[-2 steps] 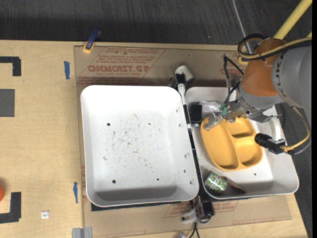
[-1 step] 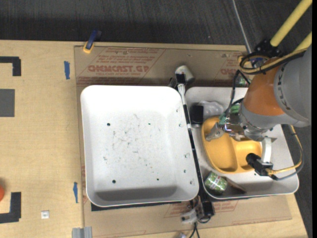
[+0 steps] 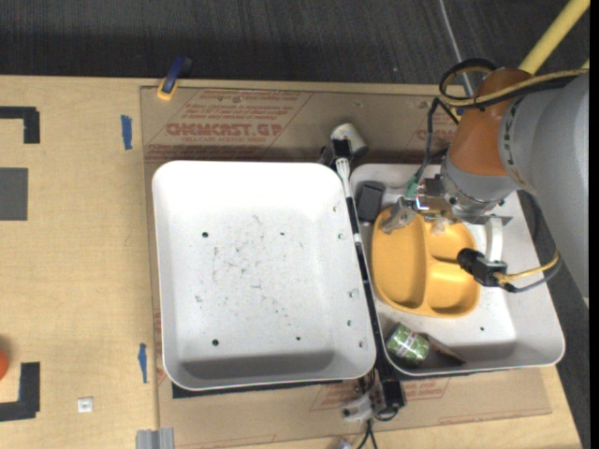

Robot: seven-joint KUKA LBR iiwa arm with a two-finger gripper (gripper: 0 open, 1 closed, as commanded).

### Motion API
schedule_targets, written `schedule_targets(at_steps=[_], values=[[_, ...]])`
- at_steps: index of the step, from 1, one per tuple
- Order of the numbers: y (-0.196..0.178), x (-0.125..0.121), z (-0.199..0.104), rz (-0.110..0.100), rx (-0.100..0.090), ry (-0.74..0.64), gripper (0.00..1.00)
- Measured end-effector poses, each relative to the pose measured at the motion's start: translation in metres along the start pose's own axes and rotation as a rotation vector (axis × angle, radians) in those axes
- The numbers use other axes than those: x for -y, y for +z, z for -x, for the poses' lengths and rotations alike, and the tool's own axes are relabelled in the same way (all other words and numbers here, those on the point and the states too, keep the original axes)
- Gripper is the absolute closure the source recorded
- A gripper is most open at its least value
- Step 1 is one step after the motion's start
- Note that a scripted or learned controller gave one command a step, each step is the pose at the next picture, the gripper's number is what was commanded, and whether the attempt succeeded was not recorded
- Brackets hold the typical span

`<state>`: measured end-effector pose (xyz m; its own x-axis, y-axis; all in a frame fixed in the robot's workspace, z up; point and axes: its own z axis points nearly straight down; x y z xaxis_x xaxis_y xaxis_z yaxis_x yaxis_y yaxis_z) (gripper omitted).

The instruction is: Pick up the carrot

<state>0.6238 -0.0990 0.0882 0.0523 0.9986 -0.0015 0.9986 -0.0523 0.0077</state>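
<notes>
While the arm point(image 3: 524, 148) hangs over the right bin point(image 3: 533, 340), a smooth yellow bowl-shaped object point(image 3: 421, 269) is crowded against its left wall; the finger state cannot be told.

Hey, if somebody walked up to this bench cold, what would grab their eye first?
Probably the big yellow bowl-like object lying in the right bin, with the grey arm and its orange band reaching down over it. Next, the left bin, its white floor marked with faint scuffs. A small green and white item sits near the right bin's front edge.
</notes>
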Motion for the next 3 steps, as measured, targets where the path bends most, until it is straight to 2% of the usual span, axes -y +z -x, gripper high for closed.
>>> schedule_targets(at_steps=[1, 2, 3], values=[[0.001, -0.023, 0.000, -0.023, 0.004, -0.114, 0.00], [0.000, 0.029, -0.002, -0.001, -0.002, 0.100, 0.00], [0.000, 0.029, -0.002, -0.001, -0.002, 0.100, 0.00]])
